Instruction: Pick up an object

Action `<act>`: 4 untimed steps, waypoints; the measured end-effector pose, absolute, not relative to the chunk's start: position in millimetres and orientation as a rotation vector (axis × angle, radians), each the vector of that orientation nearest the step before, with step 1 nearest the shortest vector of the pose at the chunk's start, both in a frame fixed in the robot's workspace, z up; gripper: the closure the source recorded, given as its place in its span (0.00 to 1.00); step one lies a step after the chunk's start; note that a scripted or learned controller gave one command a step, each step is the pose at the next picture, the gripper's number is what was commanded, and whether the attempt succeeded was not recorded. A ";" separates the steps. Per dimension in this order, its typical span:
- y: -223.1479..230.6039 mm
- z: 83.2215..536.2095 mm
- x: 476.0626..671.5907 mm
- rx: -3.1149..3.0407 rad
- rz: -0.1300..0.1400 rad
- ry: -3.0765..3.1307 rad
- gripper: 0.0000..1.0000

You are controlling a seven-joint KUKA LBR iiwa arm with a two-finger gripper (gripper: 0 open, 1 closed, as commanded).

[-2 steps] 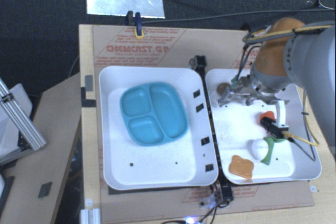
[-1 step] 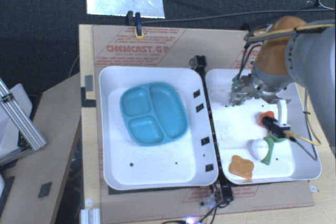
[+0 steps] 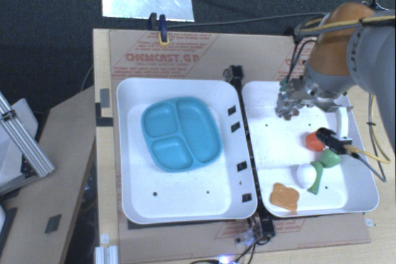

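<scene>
gripper (image 3: 288, 107) hovering over right bin (image 3: 266, 151) upper area, grip state: cannot tell | objs: red ball (image 3: 313, 141), egg (image 3: 305, 175), orange pc (image 3: 284, 196) sitting near front-right, well apart | risk: descending here = closing on bare floor, missing

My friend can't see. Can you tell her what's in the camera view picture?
A grey robot arm's gripper hangs over the right white bin, which holds small toys: an orange piece, a white egg. The left bin holds a blue divided plate.
</scene>
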State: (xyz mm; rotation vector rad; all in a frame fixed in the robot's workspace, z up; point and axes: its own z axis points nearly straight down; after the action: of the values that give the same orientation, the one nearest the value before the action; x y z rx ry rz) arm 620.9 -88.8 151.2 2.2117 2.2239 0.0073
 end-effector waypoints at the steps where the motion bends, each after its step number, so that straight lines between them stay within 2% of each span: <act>1: -88.6 200.9 613.6 2.212 0.007 2.224 1.00; 2: -88.8 255.3 615.4 2.210 0.008 2.224 1.00; 4: 17.4 249.0 584.1 2.212 0.004 2.232 1.00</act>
State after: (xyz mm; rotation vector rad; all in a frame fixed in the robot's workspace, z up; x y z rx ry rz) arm 584.1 17.4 249.0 2.2120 2.2323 0.0035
